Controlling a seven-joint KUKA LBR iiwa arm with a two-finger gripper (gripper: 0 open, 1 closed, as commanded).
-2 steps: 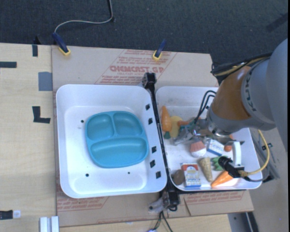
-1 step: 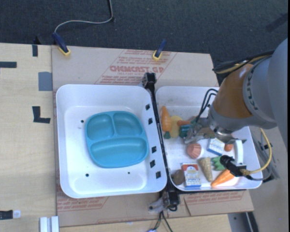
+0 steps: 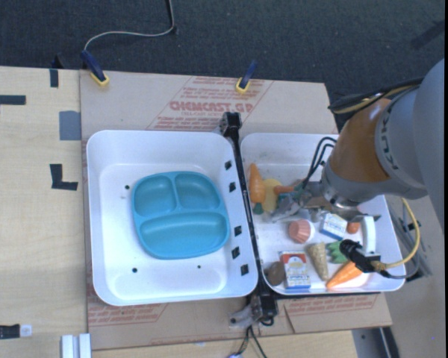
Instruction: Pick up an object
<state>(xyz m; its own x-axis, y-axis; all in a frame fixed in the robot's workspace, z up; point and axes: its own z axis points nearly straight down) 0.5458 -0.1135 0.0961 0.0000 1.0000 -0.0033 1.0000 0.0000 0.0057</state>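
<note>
Right bin (image 3: 280, 146): white, shallow, smooth plastic with a rounded rim, holding a cluster of small toy foods. The carrot (image 3: 346, 275), at the bin's 5 o'clock corner, is a tapered orange cone; its long axis runs from 8 to 2 o'clock, with the tip toward 8. Just beside it, at its 10 o'clock, stands a ribbed tan cone (image 3: 319, 259), with a flat printed carton (image 3: 296, 269) to the cone's 9 o'clock. A round pink-orange piece (image 3: 300, 230) lies near the bin's centre; an orange and yellow piece (image 3: 258, 189) sits against the divider.

End effector (image 3: 297, 202): low over the bin's middle, among grey items. Whether it is open or closed cannot be determined, and no object is seen held in it. The grey arm (image 3: 403, 144) with its orange band overhangs the bin's 3 o'clock side.

Left bin (image 3: 104, 151): holds a glossy blue three-compartment tray (image 3: 181, 215).

Worktop (image 3: 30, 200): pale wood.
</note>
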